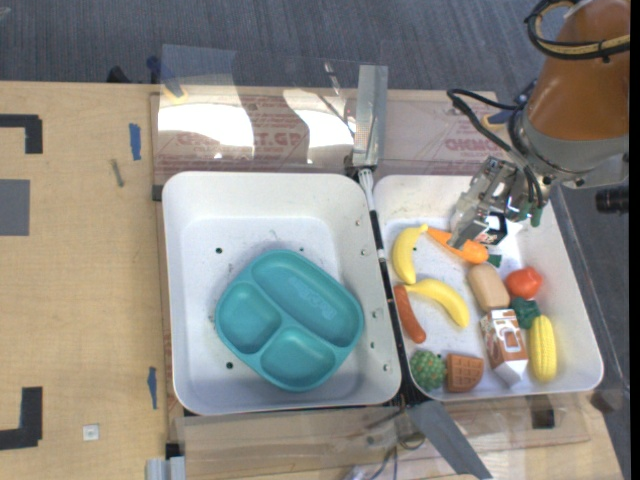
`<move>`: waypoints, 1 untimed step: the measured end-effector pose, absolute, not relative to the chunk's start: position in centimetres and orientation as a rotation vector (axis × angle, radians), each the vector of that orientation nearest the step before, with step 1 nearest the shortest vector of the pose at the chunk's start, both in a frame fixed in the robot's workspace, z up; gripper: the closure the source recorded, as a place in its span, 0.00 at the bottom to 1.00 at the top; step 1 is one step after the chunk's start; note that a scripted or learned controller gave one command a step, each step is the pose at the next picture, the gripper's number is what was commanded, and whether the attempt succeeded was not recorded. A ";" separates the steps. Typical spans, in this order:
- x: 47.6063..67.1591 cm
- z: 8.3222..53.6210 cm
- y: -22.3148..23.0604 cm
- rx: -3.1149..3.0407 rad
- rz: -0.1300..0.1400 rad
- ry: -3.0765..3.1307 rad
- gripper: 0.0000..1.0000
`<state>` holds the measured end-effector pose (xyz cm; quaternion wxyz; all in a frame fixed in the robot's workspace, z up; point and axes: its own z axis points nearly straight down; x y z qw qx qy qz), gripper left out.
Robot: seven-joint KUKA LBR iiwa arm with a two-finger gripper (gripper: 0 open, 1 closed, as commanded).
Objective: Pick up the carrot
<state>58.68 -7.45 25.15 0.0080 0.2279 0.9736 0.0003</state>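
Note:
The orange carrot (463, 249) lies in the upper middle of the right bin (585, 313), pointing left toward a yellow banana (404, 254). My gripper (469, 232) comes down from the upper right and sits right over the carrot's middle, touching or nearly touching it. Part of the carrot is hidden under the gripper. The carrot still rests on the bin floor.
In the right bin there is also a second banana (444, 300), a red sausage (408, 314), a tan bread roll (488, 288), a tomato (523, 283), corn (542, 348), a small carton (506, 348), a waffle (463, 371) and a green vegetable (428, 368). A teal divided plate (290, 318) lies in the left bin (190, 218).

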 end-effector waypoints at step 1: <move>51.0 25.3 -4.2 0.728 0.002 3.054 1.00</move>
